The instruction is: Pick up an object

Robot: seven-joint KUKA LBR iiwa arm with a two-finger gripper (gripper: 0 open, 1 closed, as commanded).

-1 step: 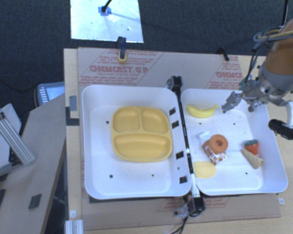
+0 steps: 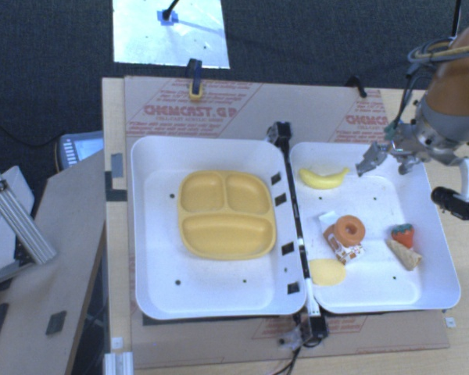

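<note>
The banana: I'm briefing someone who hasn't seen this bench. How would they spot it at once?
Start at the right bin, nearer the gripper. In its far corner beside the divider lies the banana, a curved yellow toy. The pale yellow disc at the bin's near edge is flat and round, unlike it.

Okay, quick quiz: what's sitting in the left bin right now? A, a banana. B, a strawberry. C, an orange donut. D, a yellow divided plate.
D: the yellow divided plate lies alone in the left bin, while the banana, orange donut and strawberry are all in the right bin.
</note>
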